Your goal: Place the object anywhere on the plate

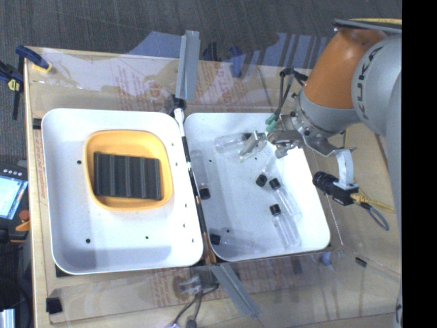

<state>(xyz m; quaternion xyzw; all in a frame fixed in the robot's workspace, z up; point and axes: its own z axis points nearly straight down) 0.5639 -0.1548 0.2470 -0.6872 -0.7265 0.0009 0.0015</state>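
At the far left edge a blue-lit screen (9, 195) is seen beside the worktop (102, 87), and a blue-handled clamp (33, 57) is fixed at the upper left corner. The left bin (58, 238) is occupied by a yellow plate (127, 144) with a dark ribbed centre. Between the two bins a grey bar (186, 63) is set upright, and small black clips are seen along the shared edge.

In the right bin (229, 224) several clear vials with black caps are scattered: one vial (230, 143) lies near the upper left part, close to the jaws; two black caps (268, 181) lie near the middle; and two more vials (284, 221) lie toward the lower right. All are well apart from the plate.

The gripper (263, 141) is held low over the upper part of the right bin, among the clear vials. Whether the jaws are wide, narrow or closed on a vial cannot be told. Behind it the orange band (338, 63) and grey arm (386, 101) are seen, with a black cable (341, 188) hanging just outside the bin's right rim.
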